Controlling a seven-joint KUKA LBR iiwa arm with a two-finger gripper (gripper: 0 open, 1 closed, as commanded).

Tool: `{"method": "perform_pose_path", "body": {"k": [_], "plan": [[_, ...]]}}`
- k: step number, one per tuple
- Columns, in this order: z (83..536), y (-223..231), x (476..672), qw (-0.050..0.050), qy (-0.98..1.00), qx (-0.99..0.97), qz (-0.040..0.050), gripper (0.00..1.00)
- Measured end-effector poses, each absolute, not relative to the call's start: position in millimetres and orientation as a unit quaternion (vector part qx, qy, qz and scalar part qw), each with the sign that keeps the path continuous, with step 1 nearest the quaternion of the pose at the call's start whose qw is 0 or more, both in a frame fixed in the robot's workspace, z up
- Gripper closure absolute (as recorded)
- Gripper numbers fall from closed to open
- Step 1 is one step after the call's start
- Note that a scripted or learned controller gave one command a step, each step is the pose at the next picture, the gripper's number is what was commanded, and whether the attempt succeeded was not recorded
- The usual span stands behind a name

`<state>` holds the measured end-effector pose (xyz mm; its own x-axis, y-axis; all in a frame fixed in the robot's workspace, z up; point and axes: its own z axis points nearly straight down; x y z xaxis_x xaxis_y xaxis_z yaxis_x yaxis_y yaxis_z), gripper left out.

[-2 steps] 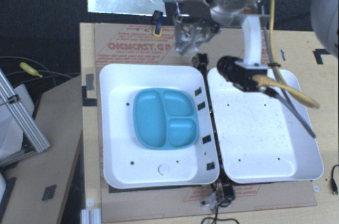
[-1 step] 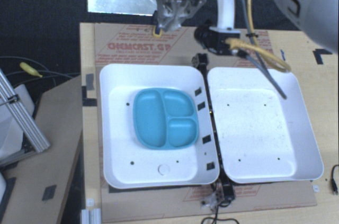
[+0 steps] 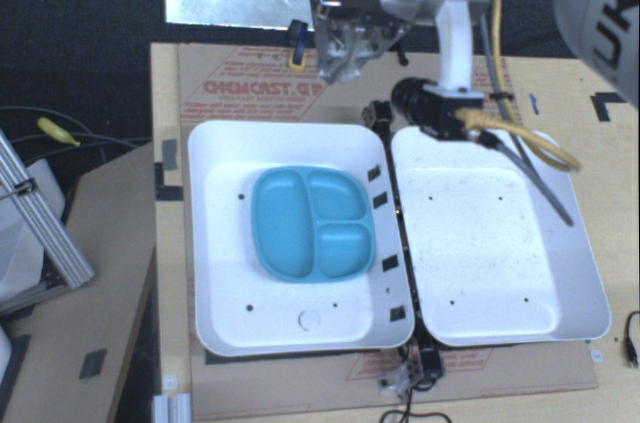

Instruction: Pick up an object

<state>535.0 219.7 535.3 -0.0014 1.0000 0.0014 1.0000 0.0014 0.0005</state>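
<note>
**Gripper raised above the bins, blue plate in the left one**

Toward twelve o'clock of the frame, the gripper [image 3: 345,61] hangs above the cardboard sheet [image 3: 250,91] beyond the far rim of the left bin [image 3: 225,311]. Whether it is spread or pressed together cannot be told, as the metal parts there blur into one another, and nothing can be seen caught in it. The grey arm [image 3: 600,1] enters from about one to two o'clock.

A blue divided plate [image 3: 310,223] lies flat at the middle of the left bin, its two smaller compartments on the three o'clock side and the large one toward nine o'clock. It sits well apart from the gripper, toward six o'clock of it.

The right bin [image 3: 490,241] touches the left along their shared edge. A yellow cable [image 3: 520,133] and a grey rod [image 3: 545,186] cross its corner at about one o'clock.
</note>
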Motion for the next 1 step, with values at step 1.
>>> {"method": "perform_pose_path", "body": {"k": [1], "plan": [[535.2,202.0,487.5,0.001,-0.709,-0.706,-0.0003,1.0]]}}
